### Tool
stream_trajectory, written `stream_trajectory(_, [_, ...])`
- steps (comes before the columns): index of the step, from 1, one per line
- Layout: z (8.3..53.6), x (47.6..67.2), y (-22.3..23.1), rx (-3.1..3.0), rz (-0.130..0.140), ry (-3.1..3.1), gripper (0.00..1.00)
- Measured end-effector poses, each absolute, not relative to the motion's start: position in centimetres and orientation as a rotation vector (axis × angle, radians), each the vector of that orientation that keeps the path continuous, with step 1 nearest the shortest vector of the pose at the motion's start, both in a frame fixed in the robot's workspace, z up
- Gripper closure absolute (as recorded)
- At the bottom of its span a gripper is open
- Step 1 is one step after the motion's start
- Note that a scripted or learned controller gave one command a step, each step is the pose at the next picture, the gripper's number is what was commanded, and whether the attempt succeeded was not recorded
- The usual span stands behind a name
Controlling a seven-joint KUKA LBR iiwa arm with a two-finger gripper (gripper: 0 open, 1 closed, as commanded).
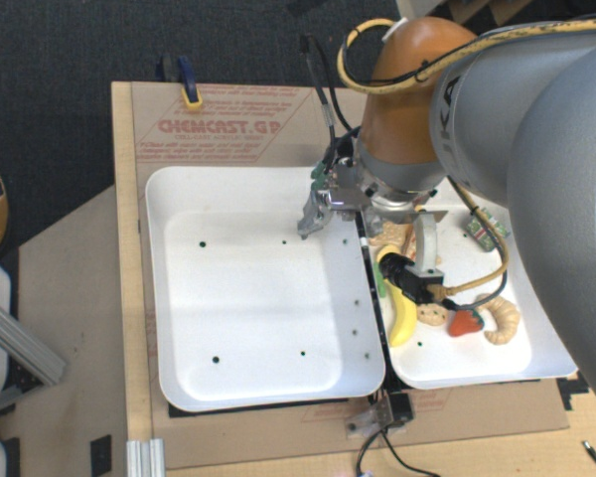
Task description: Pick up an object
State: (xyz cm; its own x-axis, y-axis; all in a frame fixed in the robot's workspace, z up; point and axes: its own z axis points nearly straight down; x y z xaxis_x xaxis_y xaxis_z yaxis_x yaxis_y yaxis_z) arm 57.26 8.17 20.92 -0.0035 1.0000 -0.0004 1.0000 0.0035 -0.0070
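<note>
Camera view: the gripper (pixel 402 229) is hanging over the right bin (pixel 536 351) (above the banana (pixel 402 316)); its grip I cannot tell.

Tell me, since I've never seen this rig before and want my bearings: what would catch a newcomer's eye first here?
The big grey arm with its orange band fills the upper right, its gripper hanging over the divide between the two white bins. Below it, in the right bin, a cluster of toy food stands out: a yellow banana, a red piece and a tan curved piece. The left bin shows bare white floor.
</note>
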Motion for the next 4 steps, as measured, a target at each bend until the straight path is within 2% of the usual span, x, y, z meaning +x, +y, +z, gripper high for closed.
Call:
stream_trajectory(1, [18.3,61.3,4.0,-2.228,0.0,-2.219,0.0])
stream_trajectory(2, [18.6,55.6,8.4,-2.213,0.005,-2.222,0.0])
stream_trajectory(3, [9.0,50.4,14.0,-2.213,0.007,-2.221,0.0])
stream_trajectory(4, [10.4,50.7,13.8,-2.223,0.001,-2.219,1.0])
